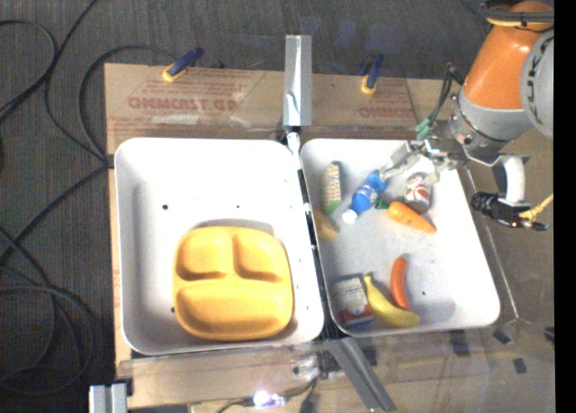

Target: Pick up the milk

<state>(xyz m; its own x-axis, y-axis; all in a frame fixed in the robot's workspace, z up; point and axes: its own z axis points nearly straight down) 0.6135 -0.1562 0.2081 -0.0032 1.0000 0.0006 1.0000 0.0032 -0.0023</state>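
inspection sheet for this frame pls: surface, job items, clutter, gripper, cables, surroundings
Surface: two white bins side by side, left bin and right bin, on a cardboard sheet.
Job's things: cannot tell which item is the milk; a blue and white bottle lies in the right bin near its far side.
Clutter: yellow divided tray in the left bin; in the right bin a carrot, banana, small carton and corn cob.
Gripper: gripper over the right bin's far right part, beside the bottle.
Cables: several dark cables on the floor to the left.
Surroundings: two clamps on the cardboard's far edge; carpet floor.
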